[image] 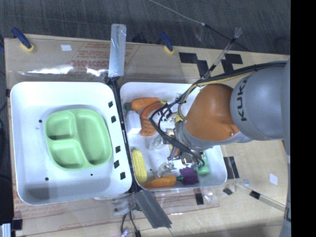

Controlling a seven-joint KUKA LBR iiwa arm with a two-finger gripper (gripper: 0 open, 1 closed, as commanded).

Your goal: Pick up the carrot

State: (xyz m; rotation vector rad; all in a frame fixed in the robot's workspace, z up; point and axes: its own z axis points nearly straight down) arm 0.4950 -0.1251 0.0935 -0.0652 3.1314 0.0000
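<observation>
Hand [174,163] sits low in the right bin [219,174], over the near end, probably lined up for the carrot [160,182] lying along the near wall; can't tell its opening, wrist blocks it. Clutter is tight: corn cob [139,164] just left of the carrot, purple toy [188,175] and green piece [202,170] at its right end. Second orange item [145,103] at the far end. Green divided plate [78,138] in the left bin [19,132].
</observation>
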